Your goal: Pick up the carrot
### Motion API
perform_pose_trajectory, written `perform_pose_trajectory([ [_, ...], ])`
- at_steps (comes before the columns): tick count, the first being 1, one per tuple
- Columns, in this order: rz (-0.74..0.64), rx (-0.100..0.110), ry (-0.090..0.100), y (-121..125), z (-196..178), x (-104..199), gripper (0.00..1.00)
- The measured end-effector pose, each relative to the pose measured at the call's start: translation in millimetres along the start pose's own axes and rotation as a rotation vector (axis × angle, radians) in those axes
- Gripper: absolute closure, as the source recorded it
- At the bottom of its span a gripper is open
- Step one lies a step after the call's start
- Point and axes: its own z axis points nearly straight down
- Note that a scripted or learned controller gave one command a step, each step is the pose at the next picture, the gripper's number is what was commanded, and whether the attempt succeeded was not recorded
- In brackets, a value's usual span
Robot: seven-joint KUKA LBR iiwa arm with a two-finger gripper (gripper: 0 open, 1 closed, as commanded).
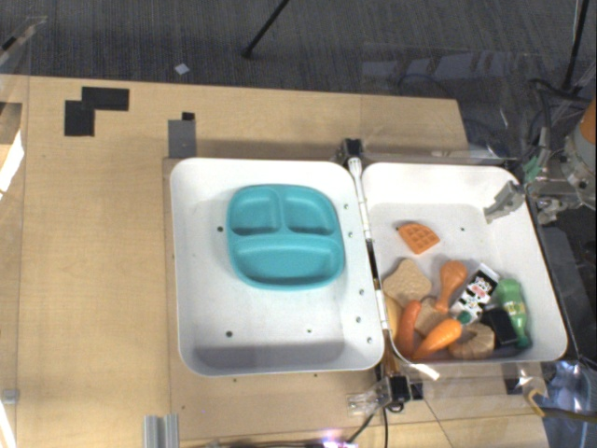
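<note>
Carrot (438, 336) hemmed by piled food, open white floor (448, 199) beyond.

The grey arm enters at the right edge, its tool (508, 201) hovering low, one finger pointing left.

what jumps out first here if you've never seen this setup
The teal divided plate lies alone in the left bin. In the right bin, toy foods pile in the near corner, the orange carrot among them. The gripper sits at that bin's far right edge, away from the pile.
</note>
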Motion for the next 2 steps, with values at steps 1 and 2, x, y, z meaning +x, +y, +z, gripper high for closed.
perform_pose_trajectory([
  [1,-0.091,0.01,0.005,-39.6,123.8,18.4,0.0],
  [2,-0.454,-0.011,-0.001,-79.2,145.2,95.3,0.0],
])
